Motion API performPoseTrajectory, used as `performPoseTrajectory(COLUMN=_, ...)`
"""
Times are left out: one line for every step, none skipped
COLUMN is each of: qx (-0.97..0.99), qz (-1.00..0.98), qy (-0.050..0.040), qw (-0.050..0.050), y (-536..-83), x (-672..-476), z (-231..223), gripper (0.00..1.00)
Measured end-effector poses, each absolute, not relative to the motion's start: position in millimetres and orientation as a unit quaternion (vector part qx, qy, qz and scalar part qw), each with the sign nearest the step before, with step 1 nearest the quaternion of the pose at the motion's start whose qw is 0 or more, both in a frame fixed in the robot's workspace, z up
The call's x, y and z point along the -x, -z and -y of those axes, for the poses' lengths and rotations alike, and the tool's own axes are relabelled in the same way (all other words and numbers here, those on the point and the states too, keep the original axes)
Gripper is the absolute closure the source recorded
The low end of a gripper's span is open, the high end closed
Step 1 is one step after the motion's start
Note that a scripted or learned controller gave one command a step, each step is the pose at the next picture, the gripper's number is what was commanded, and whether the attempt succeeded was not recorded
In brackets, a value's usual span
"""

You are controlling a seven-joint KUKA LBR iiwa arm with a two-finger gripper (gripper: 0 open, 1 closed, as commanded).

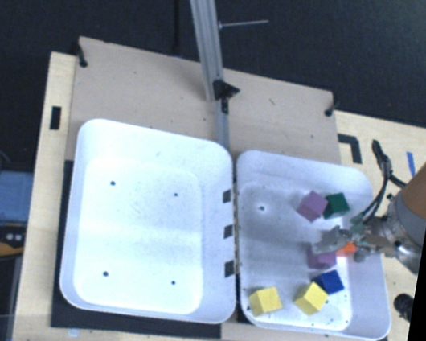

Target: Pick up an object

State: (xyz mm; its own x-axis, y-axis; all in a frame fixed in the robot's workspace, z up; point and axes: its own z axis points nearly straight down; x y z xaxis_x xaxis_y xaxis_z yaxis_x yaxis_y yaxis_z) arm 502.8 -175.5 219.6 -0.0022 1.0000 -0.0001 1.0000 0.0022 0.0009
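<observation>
Two yellow blocks at the near edge of the right bin, gripper working just beyond them.

The yellow block (265, 301) sits toward the bin's front left, well apart from the gripper (336, 243); the second yellow block (310, 298) lies nearer, below the tool, touching a blue block (330, 282) that sits just under it. A purple block (322, 257) lies directly beneath the gripper's tip, too hidden to tell whether it is pinched or merely touched, and the state of the tool cannot be read. Beyond the tool, up and left, rests another purple block (313, 205) beside a green block (338, 203). All lie in the right bin (277, 177); the left bin (147, 219) lies well to the gripper's left.
</observation>
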Motion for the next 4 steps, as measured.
performPoseTrajectory(qx=-0.707, qz=-0.707, qy=-0.0004, qw=0.001, y=-219.7, x=-502.9, z=175.8, gripper=0.00)
performPoseTrajectory(qx=-0.707, qz=-0.707, qy=0.0016, qw=-0.002, y=-157.1, x=-501.4, z=180.3, gripper=0.00)
performPoseTrajectory(qx=-0.708, qz=-0.706, qy=0.0002, qw=0.001, y=-107.1, x=-511.8, z=182.6, gripper=0.00)
performPoseTrajectory(qx=-0.709, qz=-0.705, qy=-0.0004, qw=0.001, y=-98.5, x=-512.6, z=183.8, gripper=0.00)
